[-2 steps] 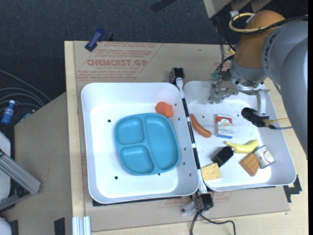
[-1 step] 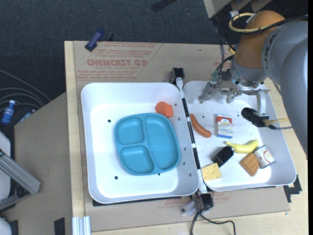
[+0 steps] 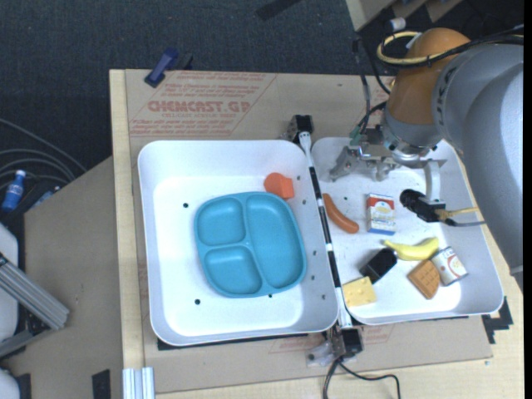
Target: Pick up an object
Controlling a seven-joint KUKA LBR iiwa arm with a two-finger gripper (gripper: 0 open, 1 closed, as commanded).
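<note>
Camera view puts the gripper (image 3: 362,169) over the far end of the right bin (image 3: 391,304). You can see its fingers (image 3: 339,169) spread apart with nothing between them.

Your candidates are all loose in that bin. Nearest is the sausage (image 3: 341,214), a smooth orange-red rod just beside the wall shared with the left bin (image 3: 166,181). Its long axis runs diagonally, the far end toward that wall and the near end toward the bin's middle. Just to its right lies the small carton (image 3: 381,214), a flat red-and-white box apart from the sausage.

Nearer the camera, the banana (image 3: 411,248) lies roughly crosswise, curved and yellow, with its left end touching or almost touching the black block (image 3: 378,264). The block is matte and tilted diagonally. At its near corner sits the cheese wedge (image 3: 359,292), pale yellow and close to the front rim. The brown biscuit (image 3: 424,279), rough-looking, lies right of it, with the small can (image 3: 451,264) just beside it.

In the left bin, the blue plate (image 3: 248,243), glossy plastic with three compartments, takes up the middle. The orange piece (image 3: 280,185) sits at its far right corner, near the shared wall.

The grey arm overhangs the right bin's far right side.
</note>
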